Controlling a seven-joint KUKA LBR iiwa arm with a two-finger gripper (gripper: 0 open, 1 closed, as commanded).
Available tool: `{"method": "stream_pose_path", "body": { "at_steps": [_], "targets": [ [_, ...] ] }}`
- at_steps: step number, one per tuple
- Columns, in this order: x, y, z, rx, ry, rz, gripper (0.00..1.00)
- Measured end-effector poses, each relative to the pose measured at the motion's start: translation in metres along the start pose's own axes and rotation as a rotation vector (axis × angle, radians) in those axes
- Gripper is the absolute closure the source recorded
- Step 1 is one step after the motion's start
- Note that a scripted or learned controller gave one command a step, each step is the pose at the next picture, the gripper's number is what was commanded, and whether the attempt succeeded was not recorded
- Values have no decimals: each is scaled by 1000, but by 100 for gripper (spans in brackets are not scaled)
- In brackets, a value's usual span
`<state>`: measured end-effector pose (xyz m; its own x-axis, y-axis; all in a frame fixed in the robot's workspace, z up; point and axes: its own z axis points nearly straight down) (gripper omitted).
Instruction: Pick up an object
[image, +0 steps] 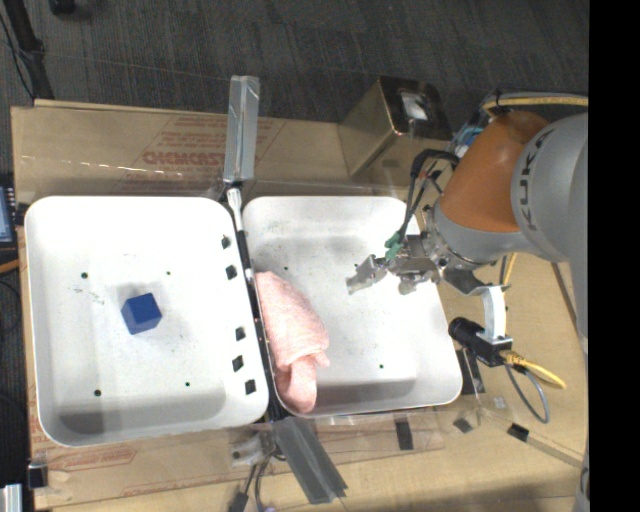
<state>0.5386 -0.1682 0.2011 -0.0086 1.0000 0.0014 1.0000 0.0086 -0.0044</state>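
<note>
Gripper over the right bin, nothing seen held.

The gripper (362, 277) is seen above the right bin (400, 385), its fingers slightly parted with nothing between them. A pink cloth (290, 335) is draped along that bin's left wall. A blue cube (142, 312) is seen in the left bin (60, 400).

Arm (520, 180) cut off at right edge; gripper (366, 275) finger spacing too small to tell

1 fixed camera above the bench, slanted down, both bins (60, 300) visible
</note>
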Motion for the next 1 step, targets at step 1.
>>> {"method": "stream_pose_path", "body": {
  "at_steps": [1],
  "targets": [
    [-42,-24,106,-1,0,-30,0]
  ]
}}
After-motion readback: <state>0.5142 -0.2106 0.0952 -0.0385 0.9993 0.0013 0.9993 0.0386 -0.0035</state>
